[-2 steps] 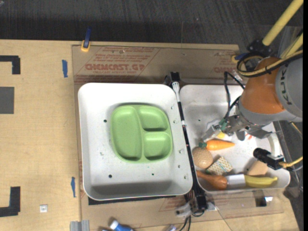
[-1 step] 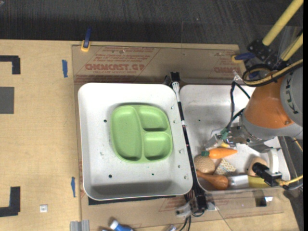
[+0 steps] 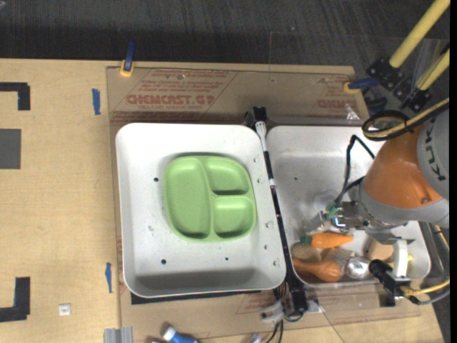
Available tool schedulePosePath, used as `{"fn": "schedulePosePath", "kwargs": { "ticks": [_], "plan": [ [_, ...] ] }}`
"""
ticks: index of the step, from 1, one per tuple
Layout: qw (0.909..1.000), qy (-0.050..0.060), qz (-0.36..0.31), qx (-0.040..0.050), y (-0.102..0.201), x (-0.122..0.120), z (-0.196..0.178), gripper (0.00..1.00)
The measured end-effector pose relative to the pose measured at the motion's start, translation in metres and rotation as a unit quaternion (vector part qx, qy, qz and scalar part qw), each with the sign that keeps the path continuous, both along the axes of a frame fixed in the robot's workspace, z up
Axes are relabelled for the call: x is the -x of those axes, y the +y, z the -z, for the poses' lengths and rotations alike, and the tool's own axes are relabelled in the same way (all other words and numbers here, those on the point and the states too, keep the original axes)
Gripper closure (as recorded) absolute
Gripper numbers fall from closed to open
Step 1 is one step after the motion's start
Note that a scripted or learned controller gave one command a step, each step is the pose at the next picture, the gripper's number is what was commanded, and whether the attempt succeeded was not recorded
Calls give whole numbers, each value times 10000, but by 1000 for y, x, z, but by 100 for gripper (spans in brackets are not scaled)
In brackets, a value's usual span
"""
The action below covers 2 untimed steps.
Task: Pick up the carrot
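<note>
Nearest the camera, along the lower edge of the frame: bare tan worktop (image 3: 57, 263) with black corner marks at far left and some blue and grey clutter at the bottom edge.

Lower right of the frame, right-hand bin (image 3: 300, 156): carrot (image 3: 333, 240) lying on its side on the bin floor near the front wall, narrow end pointing right, among a small cluster. Just below and touching it, a darker orange-brown item (image 3: 318, 268); to its left, a pale round piece (image 3: 303, 251); to its lower right, a small shiny silver object (image 3: 355, 268). Exact identity of these three not determinable.

Tool (image 3: 341, 219) positioned directly above and just behind the carrot, hung from the grey arm with the orange band (image 3: 400, 174) entering from the right. Tool state: cannot tell, the wrist masking the working end. Contact with the carrot not confirmable.

Assessment: approach stage reached; carrot judged not lifted, resting level with its neighbours. Remaining: secure grip, clean lift clear of the cluster. Risk noted of catching an adjacent item instead.

Centre left: left-hand bin (image 3: 143, 191) holding a green divided plate (image 3: 209, 196).

Farthest, upper frame: printed cardboard sheet (image 3: 171, 95) under both bins, dark floor beyond.
</note>
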State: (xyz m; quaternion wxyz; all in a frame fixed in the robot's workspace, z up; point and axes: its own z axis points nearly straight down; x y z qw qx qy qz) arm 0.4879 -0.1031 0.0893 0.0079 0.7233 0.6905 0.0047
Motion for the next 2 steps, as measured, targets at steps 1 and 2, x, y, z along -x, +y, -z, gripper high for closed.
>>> {"fn": "schedulePosePath", "kwargs": {
  "ticks": [1,2],
  "plan": [
    [10000,-42,20,47,-4,-2,-12,100],
    [9847,10,-1745,32,-2,3,-2,100]
  ]
}}
